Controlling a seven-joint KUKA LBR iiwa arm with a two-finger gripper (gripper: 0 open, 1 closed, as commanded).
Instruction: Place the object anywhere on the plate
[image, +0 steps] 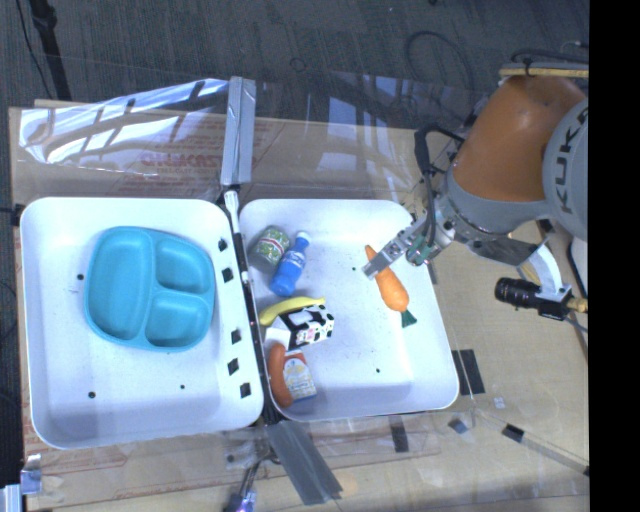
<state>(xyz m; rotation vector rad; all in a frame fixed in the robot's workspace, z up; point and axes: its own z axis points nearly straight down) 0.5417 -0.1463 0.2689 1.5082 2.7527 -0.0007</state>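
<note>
Camera view: I look down at a slant on two white bins side by side, the arm (520, 130) reaching in from the right
Left bin (50, 300): a blue plate (150, 288) with three compartments lies in it, nothing on it that I can see
Right bin (420, 370): holds all the loose items
Carrot (393, 288): orange with a small green top, lying on the bin floor near the right wall, slanted
Gripper (385, 260): low over the right bin, its tip at the carrot's upper end; I cannot tell whether it is released or clenched, and I do not see the carrot held
Other items: a can (270, 245) and a blue bottle (291, 266) near the divider, a banana (290, 308) beside a black-and-white cow toy (312, 326), and an orange bottle (290, 378) at the near edge
Progress: by my judgement, early; nothing is on the plate, so the grasp, the lift, the carry across the divider and the release are all left
Likely target: the carrot, judging from where the gripper is, well apart from the plate
</note>
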